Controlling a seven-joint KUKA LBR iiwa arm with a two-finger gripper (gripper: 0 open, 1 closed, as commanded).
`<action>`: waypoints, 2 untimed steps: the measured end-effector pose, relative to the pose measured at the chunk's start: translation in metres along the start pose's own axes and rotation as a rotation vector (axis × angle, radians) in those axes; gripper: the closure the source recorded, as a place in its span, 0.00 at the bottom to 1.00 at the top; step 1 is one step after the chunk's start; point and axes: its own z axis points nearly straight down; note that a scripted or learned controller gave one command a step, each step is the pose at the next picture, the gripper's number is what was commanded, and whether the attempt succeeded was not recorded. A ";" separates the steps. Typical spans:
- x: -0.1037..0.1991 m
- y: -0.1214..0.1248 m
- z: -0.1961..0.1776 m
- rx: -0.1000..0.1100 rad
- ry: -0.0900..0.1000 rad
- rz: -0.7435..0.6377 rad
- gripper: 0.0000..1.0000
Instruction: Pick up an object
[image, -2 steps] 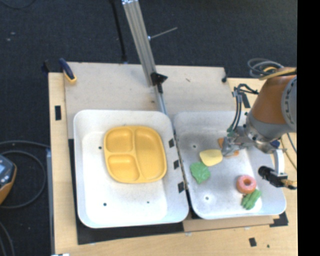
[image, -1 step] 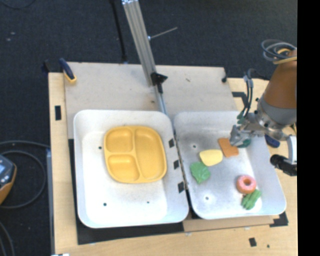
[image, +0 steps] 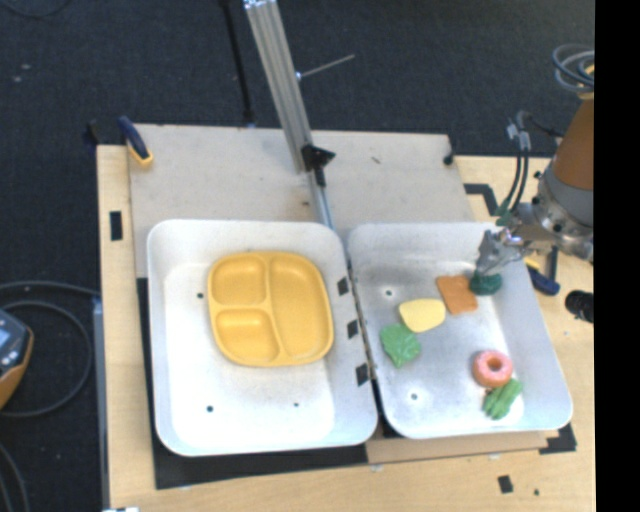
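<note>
Bench (image: 270, 170): pale wooden top, filling most of the frame, dark floor around it.
Left bin (image: 180, 400): shallow and white, in the left-centre of the frame.
Yellow tray (image: 270, 307): three-compartment plate, lay flat in the upper middle of the left bin.
Right bin (image: 440, 415): shallow and white, right-centre of the frame, its left edge just beside the left bin.
Arm (image: 570, 165): entered from the right edge of the frame, orange band visible at upper right, wrist reaching down over the upper right corner of the right bin.
Gripper (image: 487, 272): stood low at the upper right of the right bin, directly over a dark green object; jaw state could not be told.
Dark green object (image: 487, 284): small, at the gripper's tip, just right of the orange piece; whether it was gripped could not be told.
Orange piece (image: 457, 295): flat, squarish, upper middle of the right bin.
Yellow piece (image: 422, 315): rounded, just below and left of the orange piece.
Green leafy piece (image: 401, 346): lower left of the yellow piece, near the bin's left wall.
Pink doughnut (image: 491, 367): ring-shaped, lower right of the right bin.
Green piece (image: 502, 398): elongated, touching the doughnut's lower edge.
Metal post (image: 283, 85): slanted, rising from between the bins toward the top of the frame.
</note>
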 end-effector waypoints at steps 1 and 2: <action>-0.001 0.001 -0.012 0.004 0.001 -0.001 1.00; 0.055 0.005 -0.008 0.007 0.003 -0.004 1.00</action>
